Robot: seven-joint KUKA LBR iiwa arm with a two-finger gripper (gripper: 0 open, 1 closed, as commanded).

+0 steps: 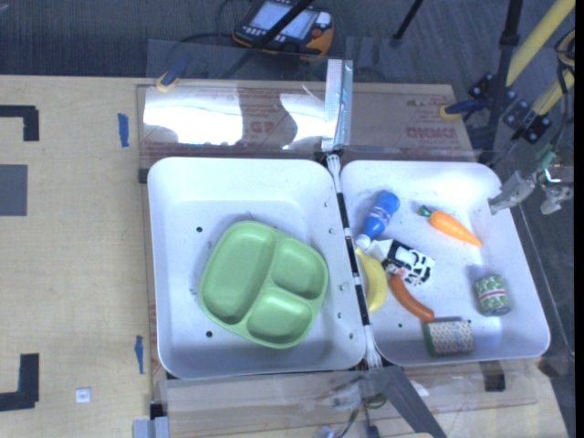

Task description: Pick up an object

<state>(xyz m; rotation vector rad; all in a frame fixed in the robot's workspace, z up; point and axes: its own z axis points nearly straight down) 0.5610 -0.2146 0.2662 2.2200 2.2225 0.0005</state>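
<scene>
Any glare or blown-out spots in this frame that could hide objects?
Camera view: strong glare on the clear panel behind the left bin; right bin is washed out near its far rim, by the carrot; objects remain readable.

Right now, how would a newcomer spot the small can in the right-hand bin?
Go to the right bin, then its right side. The can lies below the carrot; unlike the flat brush-like block nearby, it is a green-patterned cylinder.

No readable text. Red print on the cardboard [429,121] behind the bins, upper right of frame, too blurred; handheld screen [281,18] at top illegible.
</scene>
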